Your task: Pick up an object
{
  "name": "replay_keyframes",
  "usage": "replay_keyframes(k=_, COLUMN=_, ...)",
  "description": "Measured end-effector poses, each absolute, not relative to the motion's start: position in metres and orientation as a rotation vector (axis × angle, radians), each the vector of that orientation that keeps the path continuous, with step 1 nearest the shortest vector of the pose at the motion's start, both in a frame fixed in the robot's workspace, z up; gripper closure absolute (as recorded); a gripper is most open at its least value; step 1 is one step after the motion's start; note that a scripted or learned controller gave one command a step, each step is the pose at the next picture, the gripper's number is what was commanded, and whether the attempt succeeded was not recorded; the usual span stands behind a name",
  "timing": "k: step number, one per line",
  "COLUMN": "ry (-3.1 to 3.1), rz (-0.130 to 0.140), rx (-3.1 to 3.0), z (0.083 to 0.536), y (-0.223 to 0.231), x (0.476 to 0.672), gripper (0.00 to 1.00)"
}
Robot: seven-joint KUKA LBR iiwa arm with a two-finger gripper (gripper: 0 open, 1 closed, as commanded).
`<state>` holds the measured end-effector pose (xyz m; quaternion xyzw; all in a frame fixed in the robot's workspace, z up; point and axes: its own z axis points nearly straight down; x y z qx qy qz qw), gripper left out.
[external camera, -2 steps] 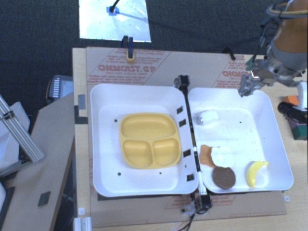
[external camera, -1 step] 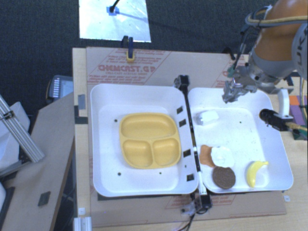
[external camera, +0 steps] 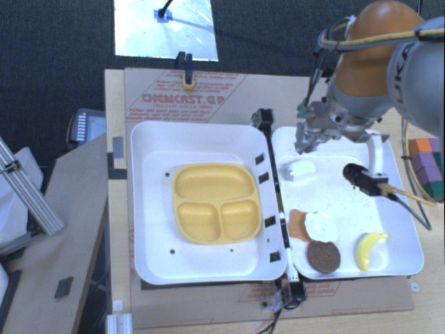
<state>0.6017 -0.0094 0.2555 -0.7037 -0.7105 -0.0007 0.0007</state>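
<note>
Counter (external camera: 83,186), pale wood, carrying two shallow white bins side by side on printed cardboard.

Grey arm with an orange band (external camera: 379,44), reaching in from the right and hanging over the far end of the right bin.

Left white plastic bin (external camera: 149,256), holding a yellow three-compartment plastic tray (external camera: 215,202) lying flat near its middle.

Right white plastic bin (external camera: 403,252), holding the smaller items.

Tool (external camera: 306,143), pointing down just above the bin floor at the far left corner of the right bin; whether it is spread or pressed together cannot be told.

Small white object (external camera: 297,168), lying just beneath and in front of the tool.

Brown round disc (external camera: 323,256), lying at the near edge, touching a white round piece (external camera: 321,225) and an orange-tan piece (external camera: 297,225).

Yellow banana-shaped toy (external camera: 368,249), lying near the front right.
</note>
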Motion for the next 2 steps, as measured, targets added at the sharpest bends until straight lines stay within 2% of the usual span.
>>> replay_keyframes(k=1, ry=-2.233, rz=-0.004, rx=-2.209, z=0.250, y=0.051, x=0.606, gripper=1.00)
replay_keyframes(k=2, ry=-2.230, rz=-0.001, rx=-2.210, z=0.231, y=0.102, x=0.602, gripper=1.00)
